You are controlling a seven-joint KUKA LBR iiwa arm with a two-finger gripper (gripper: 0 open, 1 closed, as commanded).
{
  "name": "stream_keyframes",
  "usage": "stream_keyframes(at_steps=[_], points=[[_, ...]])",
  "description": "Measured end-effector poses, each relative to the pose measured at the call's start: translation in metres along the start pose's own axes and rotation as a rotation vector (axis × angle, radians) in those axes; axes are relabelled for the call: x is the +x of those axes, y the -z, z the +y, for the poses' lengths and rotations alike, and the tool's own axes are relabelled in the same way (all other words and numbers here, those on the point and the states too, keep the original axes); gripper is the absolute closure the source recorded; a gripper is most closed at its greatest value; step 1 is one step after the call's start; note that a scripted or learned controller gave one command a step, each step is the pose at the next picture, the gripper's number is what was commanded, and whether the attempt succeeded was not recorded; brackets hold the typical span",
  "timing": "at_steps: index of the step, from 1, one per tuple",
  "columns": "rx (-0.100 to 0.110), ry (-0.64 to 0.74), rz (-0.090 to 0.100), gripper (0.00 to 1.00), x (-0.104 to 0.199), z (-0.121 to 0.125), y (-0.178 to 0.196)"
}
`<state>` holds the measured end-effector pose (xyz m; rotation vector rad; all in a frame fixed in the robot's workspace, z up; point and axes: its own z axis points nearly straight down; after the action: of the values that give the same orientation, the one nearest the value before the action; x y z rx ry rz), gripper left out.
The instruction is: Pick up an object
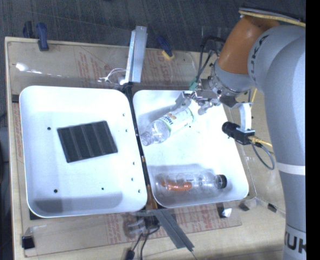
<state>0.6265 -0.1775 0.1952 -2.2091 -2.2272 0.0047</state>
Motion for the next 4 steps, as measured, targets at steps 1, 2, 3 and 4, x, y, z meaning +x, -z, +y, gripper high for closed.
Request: stream_keyframes(at_steps=[1,2,3,4], points=[[-0.003,0.114,-0.001,0.0,0.007,0.025,-0.08],[-0.001,0.187,-0.001,0.0,0.056,-0.037,-0.104],[-0.004,0.245,-0.002,0.0,-0.016,-0.049,-0.074],[-0.005,0.348,-0.001,0.0,-0.031,-0.087,-0.103]])
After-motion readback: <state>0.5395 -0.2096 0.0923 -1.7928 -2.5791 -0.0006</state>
